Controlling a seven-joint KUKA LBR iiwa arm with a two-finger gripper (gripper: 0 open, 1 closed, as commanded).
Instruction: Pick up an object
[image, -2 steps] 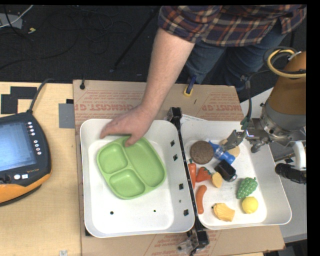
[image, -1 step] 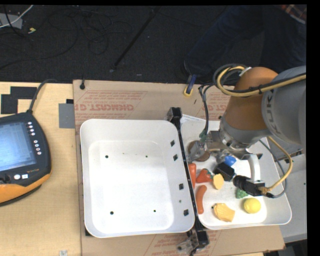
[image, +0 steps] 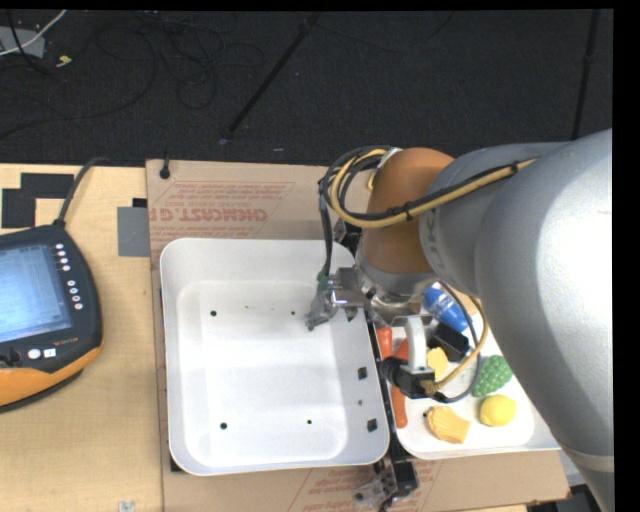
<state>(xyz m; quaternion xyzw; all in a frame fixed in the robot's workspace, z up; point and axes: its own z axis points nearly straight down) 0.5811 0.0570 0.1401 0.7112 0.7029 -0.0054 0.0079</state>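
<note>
One grey arm (image: 540, 260) leans over two white bins, the left bin (image: 250, 400) and the right bin (image: 480, 445), with one teach pendant (image: 40, 310) on the bench at far left. The right bin holds six small things, one each: red-orange stick (image: 399, 400), blue object (image: 445, 308), green bumpy toy (image: 492, 374), yellow lemon (image: 497, 409), orange wedge (image: 449, 425) and yellow block (image: 438, 360). All lie right of the gripper (image: 340, 300), which sits at the left bin's right rim; whether it is open or closed cannot be told, and nothing shows in its grasp.
</note>
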